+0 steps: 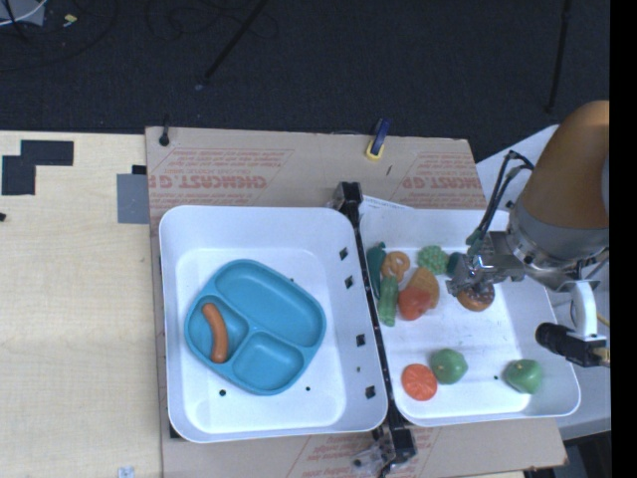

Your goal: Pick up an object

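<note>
Glossy blue plastic tray (261, 329), smooth white plastic bins (189, 237), matt cardboard (249, 172)

From here the gripper (476, 285) sits low over a brownish round thing (477, 301) in the right bin (557, 406), covering its top, so I can't make out what that thing is or how the fingers stand. Left of that brownish thing, a heap of toy food (406, 285) overlaps too tightly to separate. The arm (569, 182) runs off the right edge.
</note>
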Available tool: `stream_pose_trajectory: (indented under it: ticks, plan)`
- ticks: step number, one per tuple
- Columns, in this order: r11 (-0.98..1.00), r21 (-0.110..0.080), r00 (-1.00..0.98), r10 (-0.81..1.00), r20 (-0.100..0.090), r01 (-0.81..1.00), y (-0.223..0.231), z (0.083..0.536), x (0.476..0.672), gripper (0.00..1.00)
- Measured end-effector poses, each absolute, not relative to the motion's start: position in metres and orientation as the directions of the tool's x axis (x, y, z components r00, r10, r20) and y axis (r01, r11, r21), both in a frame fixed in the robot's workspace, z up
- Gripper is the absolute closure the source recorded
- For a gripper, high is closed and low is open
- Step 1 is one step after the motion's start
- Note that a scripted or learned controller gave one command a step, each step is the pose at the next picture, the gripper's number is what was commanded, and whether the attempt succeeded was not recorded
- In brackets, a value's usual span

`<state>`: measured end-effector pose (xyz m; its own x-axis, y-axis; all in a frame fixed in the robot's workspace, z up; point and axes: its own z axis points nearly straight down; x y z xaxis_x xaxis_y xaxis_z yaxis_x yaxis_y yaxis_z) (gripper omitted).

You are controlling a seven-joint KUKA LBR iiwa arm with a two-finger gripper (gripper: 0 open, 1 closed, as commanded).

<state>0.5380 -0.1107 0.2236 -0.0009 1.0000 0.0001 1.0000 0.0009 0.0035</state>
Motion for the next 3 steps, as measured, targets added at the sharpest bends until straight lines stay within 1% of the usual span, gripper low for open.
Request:
stream_pose_trajectory:
  ticks: [1, 2, 3]
  plan:
    - [0.000, -0.002, 0.000, 1.000, 0.001, 1.000, -0.111, 0.227, 0.538, 1.00]
    - [0.004, -0.004, -0.004, 1.000, 0.003, 1.000, -0.058, 0.219, 0.547, 1.00]
    - [0.005, -0.003, -0.005, 1.000, 0.003, 1.000, -0.001, 0.229, 0.540, 1.00]
